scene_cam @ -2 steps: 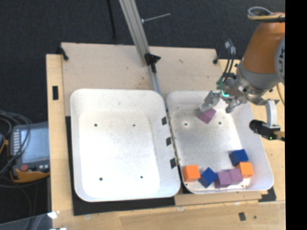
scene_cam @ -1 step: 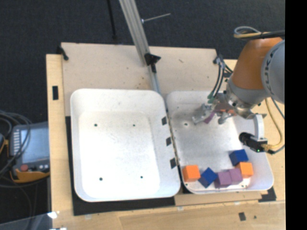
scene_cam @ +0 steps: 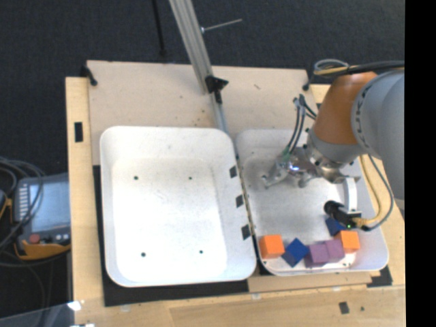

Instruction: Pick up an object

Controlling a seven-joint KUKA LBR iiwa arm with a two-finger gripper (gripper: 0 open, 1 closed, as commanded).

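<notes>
step: approach, nothing grasped | gripper (scene_cam: pixel 278 174) fingers seem narrow, blurred | next: descend toward orange block (scene_cam: pixel 272 245)

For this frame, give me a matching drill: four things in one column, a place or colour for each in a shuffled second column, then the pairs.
Things:
1. orange block
2. purple block
3. left bin
4. gripper

Places and colours:
A. over the upper part of the right bin
B. white, beside the other bin
C. leftmost in the row of blocks along the right bin's near edge
D. between the blue block and a smaller orange block

Pairs: 1-C, 2-D, 3-B, 4-A
</notes>
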